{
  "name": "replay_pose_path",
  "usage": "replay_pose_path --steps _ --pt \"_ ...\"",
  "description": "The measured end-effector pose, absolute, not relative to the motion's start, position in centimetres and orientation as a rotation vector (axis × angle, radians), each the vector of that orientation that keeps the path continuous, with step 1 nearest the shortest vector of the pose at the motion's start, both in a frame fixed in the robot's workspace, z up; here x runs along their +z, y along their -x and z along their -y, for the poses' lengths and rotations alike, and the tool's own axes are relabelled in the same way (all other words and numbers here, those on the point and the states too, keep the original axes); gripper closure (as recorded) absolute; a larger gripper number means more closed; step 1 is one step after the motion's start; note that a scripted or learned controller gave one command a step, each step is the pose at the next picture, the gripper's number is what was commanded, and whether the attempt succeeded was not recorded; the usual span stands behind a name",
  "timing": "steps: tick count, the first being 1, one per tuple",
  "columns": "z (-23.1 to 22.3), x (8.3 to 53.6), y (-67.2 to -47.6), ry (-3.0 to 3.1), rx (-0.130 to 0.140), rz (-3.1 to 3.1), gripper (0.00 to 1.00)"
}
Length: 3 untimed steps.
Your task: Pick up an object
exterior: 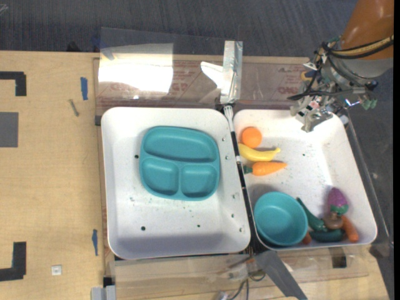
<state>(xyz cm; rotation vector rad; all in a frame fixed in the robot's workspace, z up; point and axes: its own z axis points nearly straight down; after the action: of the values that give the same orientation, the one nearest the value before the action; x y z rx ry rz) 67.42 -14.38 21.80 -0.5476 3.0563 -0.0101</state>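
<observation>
Camera view has the gripper (310,119) hanging over the right bin's (359,161) far rim; can't tell how its jaws stand. Orange (251,135), banana (257,153) and carrot (267,167) crowd its left wall, middle open.

One fixed camera looks down at a slant on both bins (112,167), mid-frame, from moderate height; the arm (372,11) enters upper right.

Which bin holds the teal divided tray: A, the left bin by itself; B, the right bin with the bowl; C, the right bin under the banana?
A: the divided tray lies alone in the left bin, while the bowl and banana sit in the right bin.
</observation>
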Motion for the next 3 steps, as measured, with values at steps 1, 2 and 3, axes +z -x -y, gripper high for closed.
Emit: replay_pose_path --steps 1,2,3 --pt "14.4 23.1 -67.6 0.545 -0.014 -3.045 1.0" --pt "22.2 25.5 -66.8 0.702 -0.009 -3.05 1.0" --pt "19.1 10.1 -66.6 1.093 0.01 -2.947 1.0"
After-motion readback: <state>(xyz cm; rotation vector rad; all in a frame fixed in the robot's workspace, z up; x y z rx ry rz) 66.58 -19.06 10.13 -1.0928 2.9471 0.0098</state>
